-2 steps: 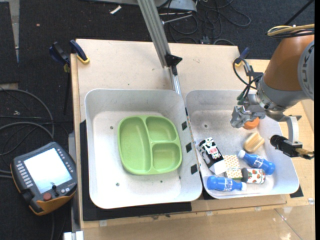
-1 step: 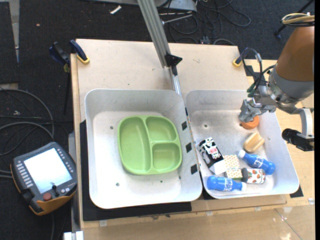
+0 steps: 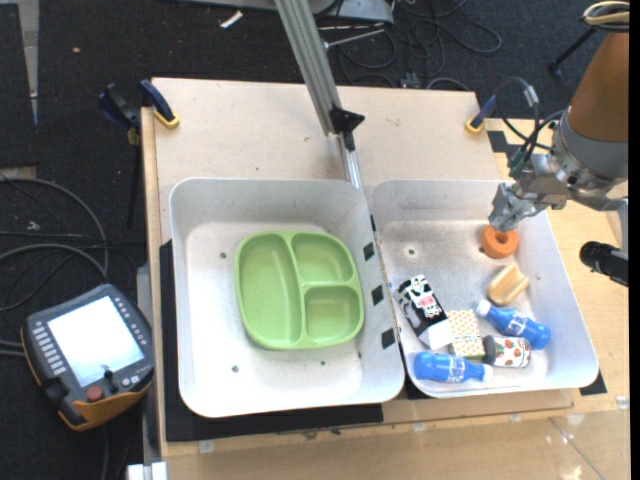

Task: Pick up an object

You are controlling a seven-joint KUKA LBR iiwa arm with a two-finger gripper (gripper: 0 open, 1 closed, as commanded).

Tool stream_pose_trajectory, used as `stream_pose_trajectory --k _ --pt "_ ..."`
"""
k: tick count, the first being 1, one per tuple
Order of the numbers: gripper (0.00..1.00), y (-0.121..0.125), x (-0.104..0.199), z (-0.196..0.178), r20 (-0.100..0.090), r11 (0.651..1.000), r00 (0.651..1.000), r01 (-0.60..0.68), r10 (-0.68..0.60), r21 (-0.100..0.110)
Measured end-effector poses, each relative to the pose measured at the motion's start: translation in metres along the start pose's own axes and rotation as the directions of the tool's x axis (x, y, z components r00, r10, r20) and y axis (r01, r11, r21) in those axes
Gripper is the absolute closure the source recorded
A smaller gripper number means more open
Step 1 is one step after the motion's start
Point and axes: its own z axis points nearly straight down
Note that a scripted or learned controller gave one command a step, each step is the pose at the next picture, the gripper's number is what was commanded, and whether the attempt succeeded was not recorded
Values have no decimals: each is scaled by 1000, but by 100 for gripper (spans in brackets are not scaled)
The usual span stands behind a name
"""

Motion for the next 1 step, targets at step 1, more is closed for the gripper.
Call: stream_pose_trajectory --k 1 --pt "100 -5 55 -4 -4 1000 1000 6 -6 5"
